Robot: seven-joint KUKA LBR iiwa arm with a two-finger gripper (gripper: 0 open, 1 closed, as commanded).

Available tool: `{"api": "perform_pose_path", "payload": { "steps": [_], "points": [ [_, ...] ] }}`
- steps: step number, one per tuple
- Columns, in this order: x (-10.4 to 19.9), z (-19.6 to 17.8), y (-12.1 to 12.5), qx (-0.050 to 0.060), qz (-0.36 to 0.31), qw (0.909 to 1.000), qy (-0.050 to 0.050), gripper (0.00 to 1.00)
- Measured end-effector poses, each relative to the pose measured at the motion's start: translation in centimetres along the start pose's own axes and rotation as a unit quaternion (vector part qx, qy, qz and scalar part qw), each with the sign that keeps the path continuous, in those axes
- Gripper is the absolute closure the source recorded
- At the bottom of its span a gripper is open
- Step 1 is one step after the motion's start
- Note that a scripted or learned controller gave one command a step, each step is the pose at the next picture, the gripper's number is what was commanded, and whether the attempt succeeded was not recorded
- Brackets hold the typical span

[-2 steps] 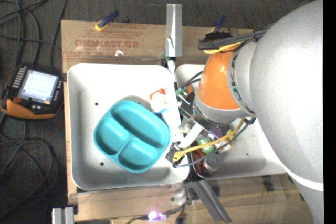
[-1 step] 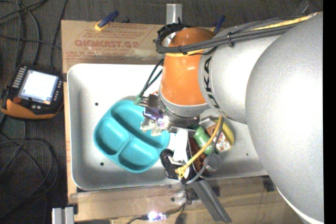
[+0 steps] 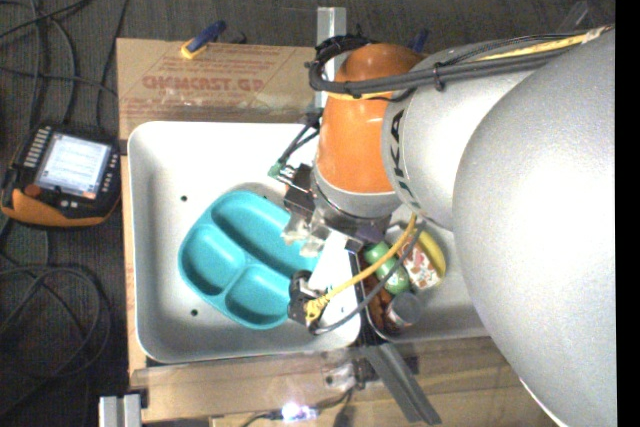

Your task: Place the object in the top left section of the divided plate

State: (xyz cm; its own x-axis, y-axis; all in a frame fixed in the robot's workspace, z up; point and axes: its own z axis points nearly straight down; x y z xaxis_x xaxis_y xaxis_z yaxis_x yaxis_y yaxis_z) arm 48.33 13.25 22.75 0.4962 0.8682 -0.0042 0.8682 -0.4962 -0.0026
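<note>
hovering claw (image 3: 305,240) over div. plate (image 3: 235,260)

A single fixed camera looked down at a slant from above the left white bin (image 3: 150,215), close enough that the arm (image 3: 520,215), entering from the right, covered much beside it

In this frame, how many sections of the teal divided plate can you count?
3: on the divided plate in the left bin, one large section toward the upper left, two smaller ones along its lower right. The arm covers the plate's right edge, so part may be hidden.
</note>
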Motion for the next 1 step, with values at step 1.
{"api": "perform_pose_path", "payload": {
  "steps": [1],
  "points": [
    [1.65, 2.08, -1.10, 0.002, -0.178, 0.9840, -0.001, 1.00]
  ]
}}
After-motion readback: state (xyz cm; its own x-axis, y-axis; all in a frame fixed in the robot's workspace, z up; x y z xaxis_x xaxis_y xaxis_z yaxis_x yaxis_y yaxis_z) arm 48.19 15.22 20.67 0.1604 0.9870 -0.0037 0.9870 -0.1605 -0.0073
